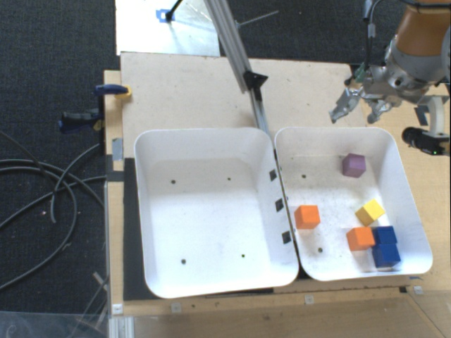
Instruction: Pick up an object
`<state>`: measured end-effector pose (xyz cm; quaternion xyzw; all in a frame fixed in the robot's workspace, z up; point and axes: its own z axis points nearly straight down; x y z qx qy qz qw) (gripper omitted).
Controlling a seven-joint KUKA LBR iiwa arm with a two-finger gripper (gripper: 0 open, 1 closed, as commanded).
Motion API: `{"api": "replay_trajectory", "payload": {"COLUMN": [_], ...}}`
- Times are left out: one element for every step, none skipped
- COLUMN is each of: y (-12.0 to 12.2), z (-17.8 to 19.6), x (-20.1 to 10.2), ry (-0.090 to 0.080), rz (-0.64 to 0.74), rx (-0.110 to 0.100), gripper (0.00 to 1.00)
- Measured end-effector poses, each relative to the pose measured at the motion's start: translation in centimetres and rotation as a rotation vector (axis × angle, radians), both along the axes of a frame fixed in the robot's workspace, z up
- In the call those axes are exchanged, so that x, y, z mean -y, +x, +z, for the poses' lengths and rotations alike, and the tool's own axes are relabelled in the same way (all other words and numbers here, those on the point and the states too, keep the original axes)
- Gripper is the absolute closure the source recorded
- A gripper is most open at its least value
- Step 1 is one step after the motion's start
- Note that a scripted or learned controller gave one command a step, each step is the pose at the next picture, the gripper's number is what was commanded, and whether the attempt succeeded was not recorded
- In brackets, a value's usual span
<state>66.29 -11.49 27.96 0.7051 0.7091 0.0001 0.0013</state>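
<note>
From my console I see the gripper (359, 110) hanging over the bench just past the far rim of the right bin (407, 167), its two fingers spread apart with nothing between them. The arm (421, 34) carrying it comes in from the upper right, its orange band plain to see above the wrist.

Every candidate lies below the gripper in this view, inside the right bin. Nearest to it is the purple cube (354, 165), almost straight below the fingers. Further down and slightly left of the gripper sits an orange cube (306, 217), close to the wall shared with the left bin (211, 139). Down and to the right I make out a yellow cube (370, 212), and below it a second orange cube (360, 239) touching a blue cube (385, 247) that looks like two stacked or pressed together; I cannot tell which.

The left bin sits well to the gripper's left.
</note>
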Motion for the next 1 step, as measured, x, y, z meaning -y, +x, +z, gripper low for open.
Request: {"api": "replay_trajectory", "payload": {"y": [0.57], "z": [-12.08], "x": [8.29], "ry": [0.000], "rz": [-0.008], "rx": [-0.006], "gripper": [0.00]}}
